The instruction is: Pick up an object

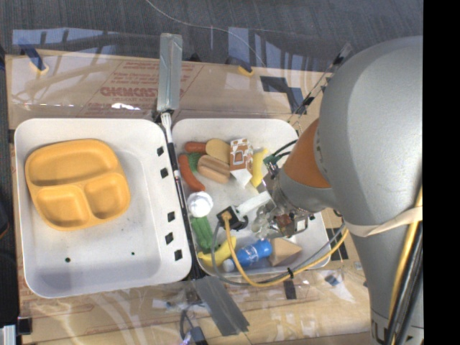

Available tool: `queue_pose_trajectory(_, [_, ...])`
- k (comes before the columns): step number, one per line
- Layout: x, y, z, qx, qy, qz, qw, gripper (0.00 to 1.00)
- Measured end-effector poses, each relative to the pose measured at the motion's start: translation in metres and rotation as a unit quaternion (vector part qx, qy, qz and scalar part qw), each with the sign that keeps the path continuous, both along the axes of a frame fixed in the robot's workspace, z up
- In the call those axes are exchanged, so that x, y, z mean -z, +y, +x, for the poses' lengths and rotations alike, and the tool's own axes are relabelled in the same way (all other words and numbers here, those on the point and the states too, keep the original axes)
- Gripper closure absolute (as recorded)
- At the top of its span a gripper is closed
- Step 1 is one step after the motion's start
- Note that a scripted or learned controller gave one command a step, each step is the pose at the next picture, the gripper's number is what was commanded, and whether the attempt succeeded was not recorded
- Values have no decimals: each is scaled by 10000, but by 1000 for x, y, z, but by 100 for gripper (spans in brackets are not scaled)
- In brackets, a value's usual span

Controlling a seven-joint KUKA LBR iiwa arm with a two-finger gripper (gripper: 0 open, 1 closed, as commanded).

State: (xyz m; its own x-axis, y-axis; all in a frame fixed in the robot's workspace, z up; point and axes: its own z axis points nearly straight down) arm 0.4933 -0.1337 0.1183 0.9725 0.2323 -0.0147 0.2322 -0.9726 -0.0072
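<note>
The right bin (284,129) holds a jumble of toy food. A red sausage (188,171), a hot dog bun (214,168), a tan roll (217,148) and a brown-and-white carton (241,153) lie at its far end. A white round piece (200,204), a green item (203,232), a banana (220,252), a blue bottle (256,252) and a tan wedge (287,251) lie nearer the front. My gripper (253,215) hangs low over the middle of this bin, just above the blue bottle and the banana. The wrist and cables hide what is under it.
The left bin (144,254) holds a yellow divided plate (75,180) at its far left. The arm's grey body (370,135) covers the right side of the right bin. Yellow cables (248,279) loop along the bin's front edge.
</note>
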Motion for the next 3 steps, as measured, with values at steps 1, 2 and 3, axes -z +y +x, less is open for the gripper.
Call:
queue_pose_trajectory(1, [-8, 33, -18, 106, -19, 7, 9999, 100])
queue_pose_trajectory(2, [-71, 65, -16, 30, -46, -3, 10000, 100])
queue_pose_trajectory(3, [-41, 36, -18, -991, -18, 18, 9951, 100])
